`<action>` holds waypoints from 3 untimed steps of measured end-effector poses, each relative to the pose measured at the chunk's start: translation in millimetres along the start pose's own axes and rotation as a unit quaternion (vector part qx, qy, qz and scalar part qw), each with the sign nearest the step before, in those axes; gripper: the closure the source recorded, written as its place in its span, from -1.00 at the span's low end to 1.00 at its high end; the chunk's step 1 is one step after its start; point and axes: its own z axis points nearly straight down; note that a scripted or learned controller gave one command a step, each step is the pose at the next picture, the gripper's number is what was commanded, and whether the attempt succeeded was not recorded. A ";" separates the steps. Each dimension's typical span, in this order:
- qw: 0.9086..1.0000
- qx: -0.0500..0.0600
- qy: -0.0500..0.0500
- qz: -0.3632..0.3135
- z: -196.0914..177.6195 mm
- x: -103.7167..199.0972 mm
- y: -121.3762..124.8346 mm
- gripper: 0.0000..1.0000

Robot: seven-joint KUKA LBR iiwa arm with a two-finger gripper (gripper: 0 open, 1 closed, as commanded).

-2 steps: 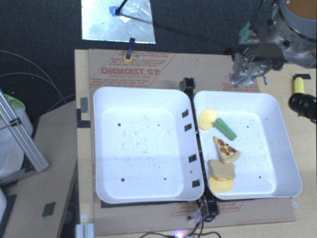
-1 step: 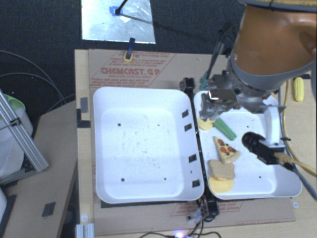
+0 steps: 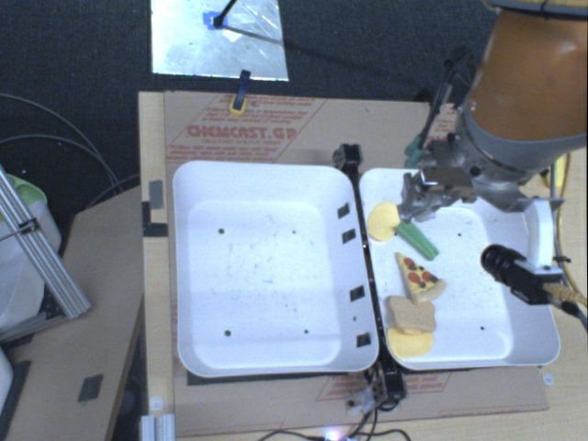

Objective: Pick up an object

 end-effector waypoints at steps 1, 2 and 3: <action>1.000 0.004 0.000 -0.004 72.8 36.6 -1.3 1.00; 1.000 -0.009 0.003 -0.004 -84.1 49.8 0.6 1.00; 1.000 0.004 0.000 -0.004 4.7 72.3 -1.3 1.00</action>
